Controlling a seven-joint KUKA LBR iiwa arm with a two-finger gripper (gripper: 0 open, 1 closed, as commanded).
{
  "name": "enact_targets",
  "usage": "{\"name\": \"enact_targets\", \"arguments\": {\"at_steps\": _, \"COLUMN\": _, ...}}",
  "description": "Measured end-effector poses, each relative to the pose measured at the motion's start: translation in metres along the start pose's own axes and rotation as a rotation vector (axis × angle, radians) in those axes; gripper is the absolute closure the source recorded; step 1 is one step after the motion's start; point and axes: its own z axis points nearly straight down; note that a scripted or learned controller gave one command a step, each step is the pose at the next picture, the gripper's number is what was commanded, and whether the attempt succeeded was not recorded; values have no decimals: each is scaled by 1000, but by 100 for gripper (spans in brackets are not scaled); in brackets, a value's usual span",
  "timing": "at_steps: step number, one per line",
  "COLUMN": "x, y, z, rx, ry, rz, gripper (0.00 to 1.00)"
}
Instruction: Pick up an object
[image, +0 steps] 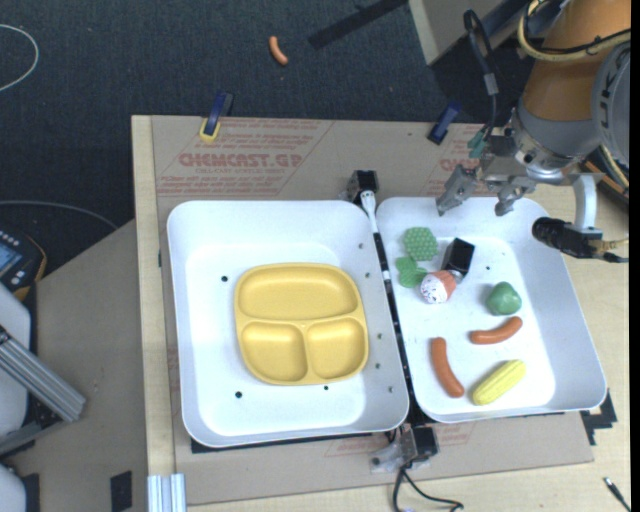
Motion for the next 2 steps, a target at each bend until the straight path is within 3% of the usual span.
{"name": "enact_targets", "arguments": {"at_steps": 1, "x": 0, "y": 3, "z": -9, "rx": -15, "ry": -2, "rz": -2, "gripper": 0}}
{"name": "enact_targets", "arguments": {"at_steps": 2, "x": -4, "y": 4, "z": 35, "rx": -10, "ry": -2, "rz": -2, "gripper": 0}}
